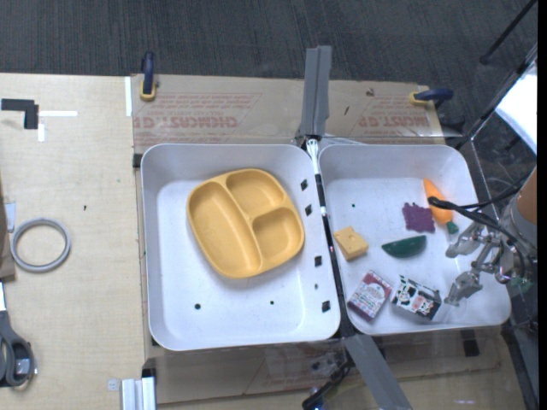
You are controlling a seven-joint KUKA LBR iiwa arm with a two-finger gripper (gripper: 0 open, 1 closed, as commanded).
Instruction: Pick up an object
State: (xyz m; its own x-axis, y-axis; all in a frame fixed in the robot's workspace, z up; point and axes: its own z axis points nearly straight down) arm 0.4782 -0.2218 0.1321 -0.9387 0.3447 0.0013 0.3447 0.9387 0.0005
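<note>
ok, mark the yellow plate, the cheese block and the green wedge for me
yellow plate (224,229): camera view, on its large left compartment.
cheese block (350,243): camera view, middle of its top face.
green wedge (403,246): camera view, middle of its dark green body.

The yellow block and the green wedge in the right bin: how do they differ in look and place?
The yellow block is boxy and pale yellow; the green wedge is dark green, flat and curved. The block lies near the divider between the bins; the wedge lies nearer the gripper. Both rest loose on the right bin floor.
</note>
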